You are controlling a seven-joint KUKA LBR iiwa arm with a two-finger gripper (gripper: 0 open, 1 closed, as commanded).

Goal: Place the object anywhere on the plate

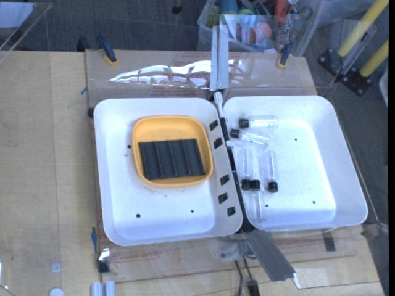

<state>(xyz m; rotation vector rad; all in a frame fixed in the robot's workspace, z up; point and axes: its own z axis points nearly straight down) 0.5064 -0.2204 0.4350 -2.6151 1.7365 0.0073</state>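
Clear vials (256,159) with black caps scattered in right bin (321,159) toward nine o'clock side, yellow plate (173,128) bearing ridged black insert (171,159) at centre of left bin (117,184), gripper state impossible to tell.

A lab: white bins (296,214) on a wooden bench (43,184); clear tote (259,11) of oddments behind.

The arm's colours, shape and markings cannot be told from this view.
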